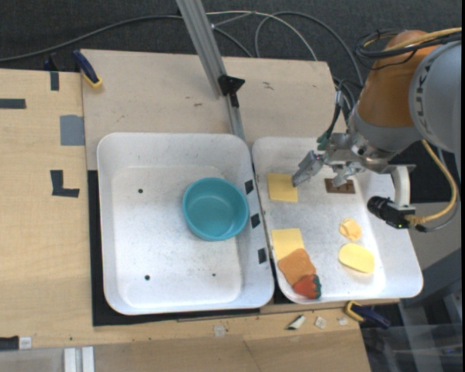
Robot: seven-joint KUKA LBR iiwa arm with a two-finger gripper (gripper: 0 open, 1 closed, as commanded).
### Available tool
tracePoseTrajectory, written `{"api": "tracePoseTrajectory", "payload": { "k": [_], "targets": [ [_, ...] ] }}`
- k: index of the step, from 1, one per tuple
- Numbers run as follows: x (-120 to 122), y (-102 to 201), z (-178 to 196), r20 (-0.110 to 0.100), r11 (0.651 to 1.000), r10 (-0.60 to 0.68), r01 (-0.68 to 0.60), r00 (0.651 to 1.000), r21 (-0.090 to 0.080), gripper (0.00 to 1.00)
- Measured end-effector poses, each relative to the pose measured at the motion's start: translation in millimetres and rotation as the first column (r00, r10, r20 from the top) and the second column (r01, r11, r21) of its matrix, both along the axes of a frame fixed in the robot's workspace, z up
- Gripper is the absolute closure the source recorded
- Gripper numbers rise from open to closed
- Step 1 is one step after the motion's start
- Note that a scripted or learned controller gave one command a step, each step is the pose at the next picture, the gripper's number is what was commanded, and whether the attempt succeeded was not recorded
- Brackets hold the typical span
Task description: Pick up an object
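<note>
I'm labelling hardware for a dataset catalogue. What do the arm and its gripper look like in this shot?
The grey KUKA arm has a rounded, smooth casing with a broad orange band above the wrist. Black and yellow cables loop around it. The two-finger gripper is a compact grey metal assembly with slim dark fingers. A black cylindrical fitting sits beside the wrist.

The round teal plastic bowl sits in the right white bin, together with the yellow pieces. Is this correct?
Not quite. The camera view shows the round teal plastic bowl in the left white bin. The yellow pieces lie in the right white bin, apart from it.
</note>
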State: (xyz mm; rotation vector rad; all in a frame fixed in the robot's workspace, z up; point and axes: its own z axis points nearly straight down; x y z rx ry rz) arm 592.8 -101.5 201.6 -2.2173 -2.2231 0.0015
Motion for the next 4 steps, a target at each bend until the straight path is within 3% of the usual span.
{"api": "tracePoseTrajectory", "payload": {
  "k": [1, 3, 4],
  "targets": [
    [0, 0, 0, 0.000, 1.000, 0.000, 0.000, 1.000, 0.000, 0.00],
    [-13, 0, -112, -0.006, 1.000, -0.001, 0.001, 1.000, 0.000, 0.00],
    [-12, 0, -99, -0.002, 1.000, 0.000, 0.000, 1.000, 0.000, 1.00]
  ]
}}
